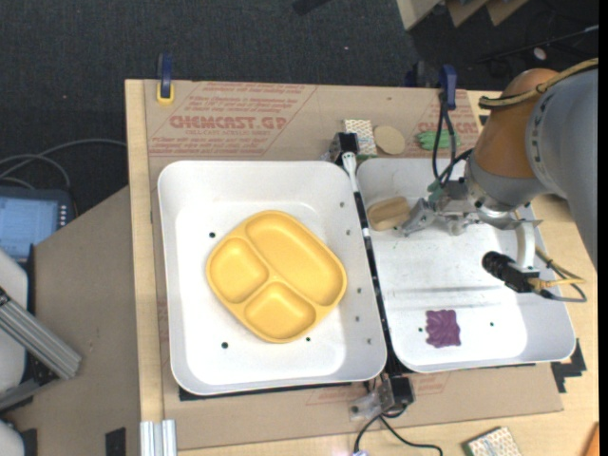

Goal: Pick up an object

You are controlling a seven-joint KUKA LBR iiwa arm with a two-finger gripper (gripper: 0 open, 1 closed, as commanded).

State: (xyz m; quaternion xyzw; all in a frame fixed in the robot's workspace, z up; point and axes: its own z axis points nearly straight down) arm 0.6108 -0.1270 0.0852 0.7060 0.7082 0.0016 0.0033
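Note:
My gripper [437, 222] hangs over the back part of the right bin [546, 345], below the orange band of the arm [503, 145]. Its silver fingers [412, 224] look spread open, with nothing between them. A tan block [387, 212] lies just left of the gripper, near the bin's left wall and apart from it. A small purple object [442, 328] rests toward the front of the same bin. A yellow divided plate [275, 274] sits in the middle of the left bin [180, 255].
A black cable end [505, 270] from the arm dangles over the right bin's right side. Behind the bins on the bench lie a round tan disc [389, 141], a green item [433, 142] and a small patterned piece [358, 128].

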